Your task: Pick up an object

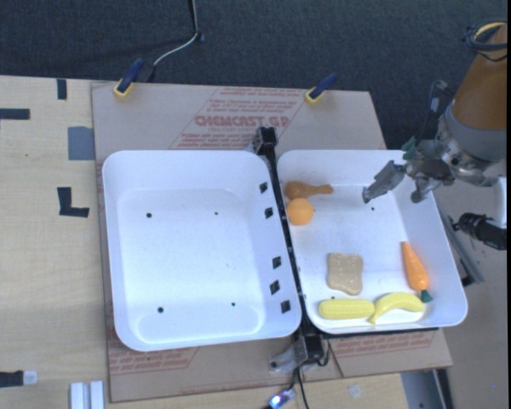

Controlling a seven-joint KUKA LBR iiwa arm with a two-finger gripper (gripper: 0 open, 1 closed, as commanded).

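Two white bins sit on the counter; the right bin (426, 228) holds a carrot (415, 267), banana (399, 306), corn cob (345, 309), bread slice (345, 273), orange ball (300, 213) and drumstick (306, 190). Over its far right corner the gripper (400, 183) hangs spread wide, holding nothing.

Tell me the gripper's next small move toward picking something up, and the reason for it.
Probably lower the two-finger gripper and shift it toward the orange plastic carrot. The gripper hangs open over the right white bin's upper right corner with nothing between its fingers, and the carrot lies below it in the view along the right wall, apart from the yellow toy banana.
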